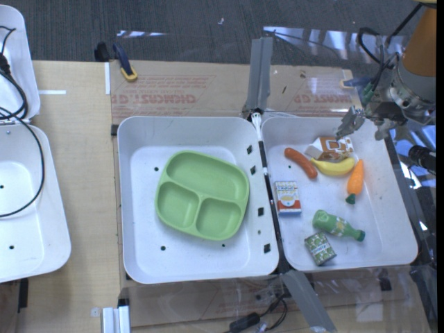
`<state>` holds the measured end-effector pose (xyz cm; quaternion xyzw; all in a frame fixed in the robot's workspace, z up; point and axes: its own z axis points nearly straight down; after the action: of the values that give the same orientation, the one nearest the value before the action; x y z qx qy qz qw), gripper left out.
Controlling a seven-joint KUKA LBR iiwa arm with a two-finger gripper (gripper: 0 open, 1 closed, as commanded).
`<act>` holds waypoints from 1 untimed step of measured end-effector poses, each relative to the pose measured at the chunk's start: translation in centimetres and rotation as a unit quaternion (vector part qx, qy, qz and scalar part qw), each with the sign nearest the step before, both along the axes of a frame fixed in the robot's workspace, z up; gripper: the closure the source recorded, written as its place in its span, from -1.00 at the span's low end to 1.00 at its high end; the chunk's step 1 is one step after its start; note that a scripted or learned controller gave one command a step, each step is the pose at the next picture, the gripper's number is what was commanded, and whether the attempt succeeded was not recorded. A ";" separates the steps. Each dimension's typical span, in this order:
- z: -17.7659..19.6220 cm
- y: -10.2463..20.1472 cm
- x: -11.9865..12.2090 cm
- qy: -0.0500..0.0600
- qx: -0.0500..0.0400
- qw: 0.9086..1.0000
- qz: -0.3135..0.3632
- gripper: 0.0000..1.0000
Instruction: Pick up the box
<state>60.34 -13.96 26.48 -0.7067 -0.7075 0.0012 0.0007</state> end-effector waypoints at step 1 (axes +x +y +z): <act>0.8 0.0 0.0 0.001 -0.001 1.000 0.001 1.00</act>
<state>60.38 -13.99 27.27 -0.7059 -0.7083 0.0020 0.0008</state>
